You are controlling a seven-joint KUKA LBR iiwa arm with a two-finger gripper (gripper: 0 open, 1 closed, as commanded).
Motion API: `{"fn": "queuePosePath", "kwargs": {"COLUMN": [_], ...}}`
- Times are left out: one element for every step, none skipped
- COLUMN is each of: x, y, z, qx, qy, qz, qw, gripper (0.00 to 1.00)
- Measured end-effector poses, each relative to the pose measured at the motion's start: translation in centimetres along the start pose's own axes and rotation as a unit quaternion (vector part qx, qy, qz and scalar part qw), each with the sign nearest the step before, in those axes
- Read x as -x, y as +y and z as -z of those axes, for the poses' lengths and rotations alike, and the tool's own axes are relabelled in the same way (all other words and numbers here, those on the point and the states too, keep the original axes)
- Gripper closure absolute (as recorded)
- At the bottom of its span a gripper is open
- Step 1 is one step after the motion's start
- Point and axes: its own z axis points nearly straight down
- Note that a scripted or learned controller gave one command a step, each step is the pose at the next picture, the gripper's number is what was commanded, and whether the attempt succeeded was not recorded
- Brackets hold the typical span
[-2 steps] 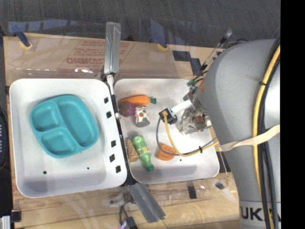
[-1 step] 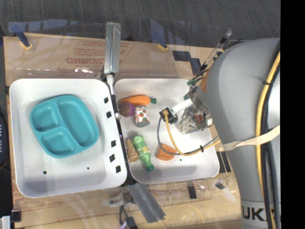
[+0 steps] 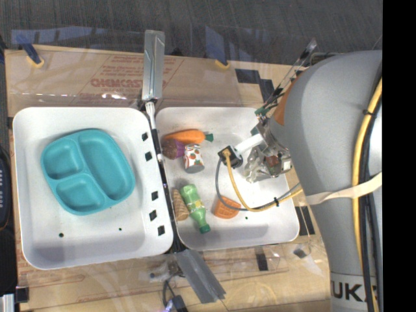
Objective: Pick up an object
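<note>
The right bin (image 3: 273,229) holds an orange carrot (image 3: 185,136), a dark purple piece (image 3: 171,149), a small red and white can (image 3: 193,158), a green bottle (image 3: 195,207), a tan waffle cone (image 3: 179,204) and an orange wedge (image 3: 227,208). My gripper (image 3: 255,169) hangs over the right half of this bin, to the right of the can and above the orange wedge. Its fingertips are lost among cables and metal parts. I see no object between them.
The left bin (image 3: 39,246) carries a teal divided plate (image 3: 88,169). A metal divider (image 3: 153,67) runs between the bins. The grey arm (image 3: 331,148) covers the right bin's right edge, and a yellow cable (image 3: 244,200) loops over its floor.
</note>
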Motion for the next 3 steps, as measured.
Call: {"fn": "queuePosePath", "kwargs": {"x": [-0.2, -0.3, -5.7], "y": [0.3, 0.1, 1.5], "z": [-1.2, -0.6, -1.1], "qx": [0.003, 0.000, 0.005], "qy": [0.004, 0.001, 0.006], "qz": [-0.008, -0.004, -0.009], "qw": [1.0000, 1.0000, 0.9999], "gripper": [1.00, 1.00, 1.00]}}
